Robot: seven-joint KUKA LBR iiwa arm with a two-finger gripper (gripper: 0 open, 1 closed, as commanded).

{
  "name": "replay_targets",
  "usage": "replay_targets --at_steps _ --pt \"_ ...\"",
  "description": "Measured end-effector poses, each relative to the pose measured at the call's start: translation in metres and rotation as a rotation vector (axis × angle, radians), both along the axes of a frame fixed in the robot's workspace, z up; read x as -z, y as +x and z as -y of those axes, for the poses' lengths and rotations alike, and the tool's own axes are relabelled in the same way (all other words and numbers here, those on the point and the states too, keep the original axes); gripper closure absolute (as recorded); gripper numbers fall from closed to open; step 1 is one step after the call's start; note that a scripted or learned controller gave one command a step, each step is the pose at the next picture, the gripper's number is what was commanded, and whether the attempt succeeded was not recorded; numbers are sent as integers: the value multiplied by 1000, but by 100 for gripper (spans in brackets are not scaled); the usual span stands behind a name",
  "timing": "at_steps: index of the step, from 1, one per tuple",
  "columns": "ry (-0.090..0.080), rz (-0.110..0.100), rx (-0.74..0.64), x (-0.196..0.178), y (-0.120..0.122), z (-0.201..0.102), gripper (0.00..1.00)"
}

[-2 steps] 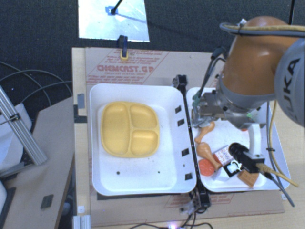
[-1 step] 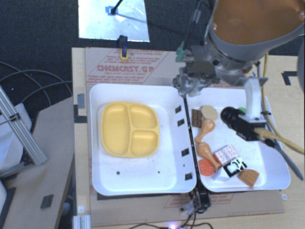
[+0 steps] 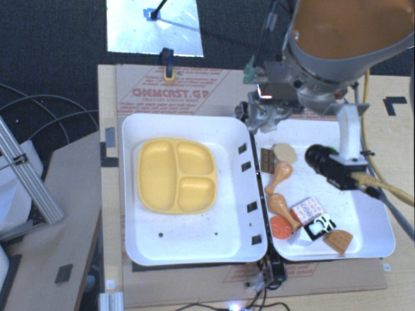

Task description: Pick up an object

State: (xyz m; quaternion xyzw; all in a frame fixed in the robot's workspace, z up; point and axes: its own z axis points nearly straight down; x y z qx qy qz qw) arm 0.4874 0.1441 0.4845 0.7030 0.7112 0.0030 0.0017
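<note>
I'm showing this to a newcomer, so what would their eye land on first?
The yellow divided tray sits in the middle of the left bin. The big grey and orange arm looms over the far edge of the right bin. A red disc and a red-and-white packet lie in that bin's near half.

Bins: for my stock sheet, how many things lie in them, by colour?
Yellow tray: 1
Tan or beige pieces: 4
Red disc: 1
Brown block: 1
White packet: 1
Black-and-white card: 1
Total: 9
</note>
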Motion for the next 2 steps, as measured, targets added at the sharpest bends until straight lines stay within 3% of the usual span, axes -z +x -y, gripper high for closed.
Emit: replay_targets --at_steps 1,2 --pt "-3 -12 17 135 -1 94 100" --pt "0 3 5 54 0 65 100"
